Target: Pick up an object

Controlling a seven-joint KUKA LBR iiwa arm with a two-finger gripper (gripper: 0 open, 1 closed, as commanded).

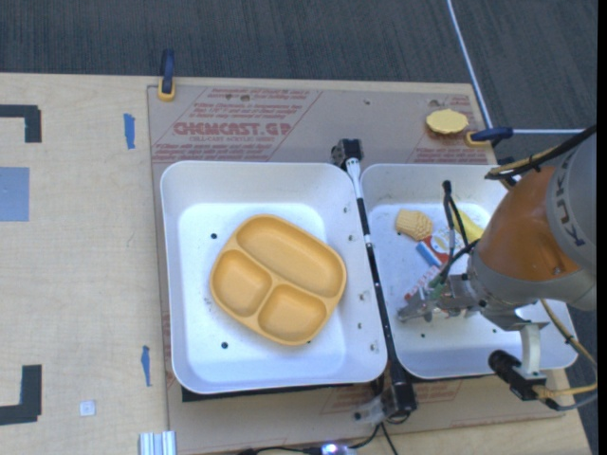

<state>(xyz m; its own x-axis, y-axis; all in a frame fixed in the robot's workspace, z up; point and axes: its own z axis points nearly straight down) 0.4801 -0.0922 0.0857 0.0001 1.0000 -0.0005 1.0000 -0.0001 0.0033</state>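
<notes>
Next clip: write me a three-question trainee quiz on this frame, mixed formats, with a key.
1. True or false: the yellow divided plate lies in the right bin.
2. Which bin does the arm reach into? A) left B) right
3. Fill in: the plate has ___ compartments.

Key: 1. False, it lies in the left bin. 2. B, where the gripper sits low among small items near a waffle-textured yellow piece. 3. Three.
</notes>
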